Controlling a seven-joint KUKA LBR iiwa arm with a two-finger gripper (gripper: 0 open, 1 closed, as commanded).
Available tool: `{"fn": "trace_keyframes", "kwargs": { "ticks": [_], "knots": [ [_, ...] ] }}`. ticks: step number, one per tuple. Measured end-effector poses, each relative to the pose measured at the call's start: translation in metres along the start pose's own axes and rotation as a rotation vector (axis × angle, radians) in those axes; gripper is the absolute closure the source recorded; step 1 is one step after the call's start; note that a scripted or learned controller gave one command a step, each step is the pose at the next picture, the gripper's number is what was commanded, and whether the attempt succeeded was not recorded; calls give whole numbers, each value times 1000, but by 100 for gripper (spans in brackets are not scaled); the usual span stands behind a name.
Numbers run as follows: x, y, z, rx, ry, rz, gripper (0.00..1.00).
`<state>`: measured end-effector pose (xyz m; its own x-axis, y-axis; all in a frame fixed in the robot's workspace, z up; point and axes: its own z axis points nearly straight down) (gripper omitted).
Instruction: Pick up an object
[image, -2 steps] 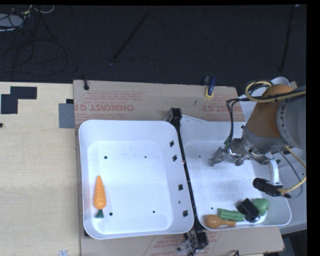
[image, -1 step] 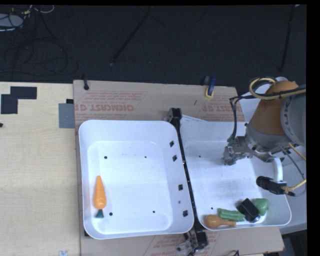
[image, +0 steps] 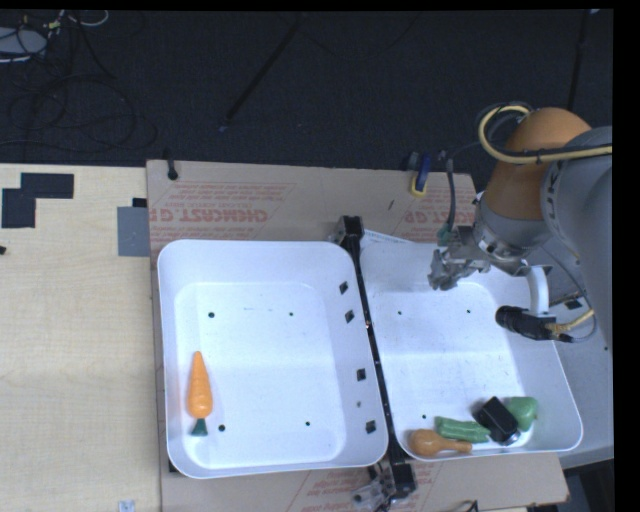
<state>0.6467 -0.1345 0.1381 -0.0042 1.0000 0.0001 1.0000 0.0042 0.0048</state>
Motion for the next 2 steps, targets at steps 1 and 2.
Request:
{"fn": "trace_keyframes", "kwargs": {
  "ticks": [1,2],
  "knots": [
    [94,1,-136,-9,3,-7,100],
    [44,-2,-122,6,-2,7,100]
  ]
}}
